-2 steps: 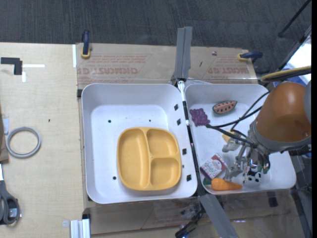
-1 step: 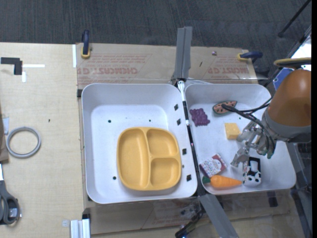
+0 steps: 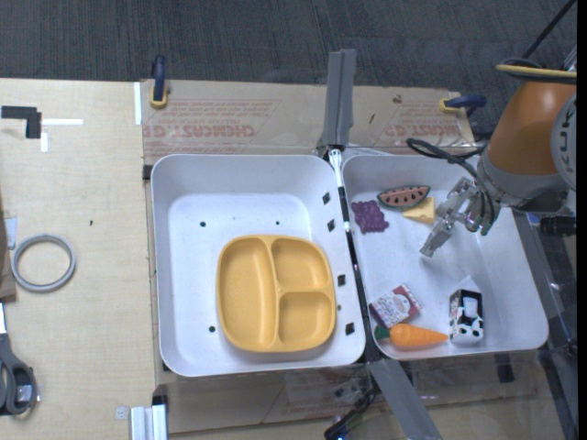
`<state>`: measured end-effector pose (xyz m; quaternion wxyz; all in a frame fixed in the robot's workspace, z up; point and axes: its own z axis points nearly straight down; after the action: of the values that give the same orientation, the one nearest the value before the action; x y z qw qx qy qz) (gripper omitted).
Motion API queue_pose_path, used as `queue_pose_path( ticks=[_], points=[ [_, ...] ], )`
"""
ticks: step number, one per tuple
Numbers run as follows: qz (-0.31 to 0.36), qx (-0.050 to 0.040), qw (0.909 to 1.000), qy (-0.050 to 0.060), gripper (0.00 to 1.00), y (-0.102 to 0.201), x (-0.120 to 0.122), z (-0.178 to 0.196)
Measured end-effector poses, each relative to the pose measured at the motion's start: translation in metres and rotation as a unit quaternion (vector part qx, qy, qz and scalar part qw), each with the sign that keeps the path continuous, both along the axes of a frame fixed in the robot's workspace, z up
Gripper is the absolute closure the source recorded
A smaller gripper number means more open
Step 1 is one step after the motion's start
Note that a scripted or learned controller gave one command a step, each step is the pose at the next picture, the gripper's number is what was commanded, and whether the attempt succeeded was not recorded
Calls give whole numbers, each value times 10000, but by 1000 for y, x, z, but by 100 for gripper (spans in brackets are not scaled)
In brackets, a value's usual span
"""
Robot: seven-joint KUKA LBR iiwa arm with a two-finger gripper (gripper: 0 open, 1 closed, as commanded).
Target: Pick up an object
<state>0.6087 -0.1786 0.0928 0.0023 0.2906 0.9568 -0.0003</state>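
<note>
The right bin (image 3: 514,287) holds several toy foods. A watermelon slice (image 3: 404,195), a yellow cheese wedge (image 3: 423,213) and purple grapes (image 3: 369,215) lie at its far left. A red and white packet (image 3: 394,305), an orange carrot (image 3: 417,337) and a black and white carton (image 3: 466,317) lie along its near edge. My gripper (image 3: 456,235) hangs over the middle of this bin, just right of the cheese wedge. It is open, with nothing between its fingers.
The left bin (image 3: 183,246) holds a yellow divided plate (image 3: 275,293). A grey divider (image 3: 339,108) runs between the bins. On the bench to the left lie a grey ring (image 3: 41,262) and scissors (image 3: 14,383).
</note>
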Motion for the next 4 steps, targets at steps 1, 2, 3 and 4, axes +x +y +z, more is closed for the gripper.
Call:
queue_pose_path(
  ticks=[1,2,3,4],
  points=[
    [-2004,6,9797,7,0,61,32,-1],
    [-1995,-8,9799,-8,100,61,32,10],
    [-1995,-7,9799,-5,0,61,32,9],
    [-4483,18,8939,0,0,56,51,1]
  ],
)
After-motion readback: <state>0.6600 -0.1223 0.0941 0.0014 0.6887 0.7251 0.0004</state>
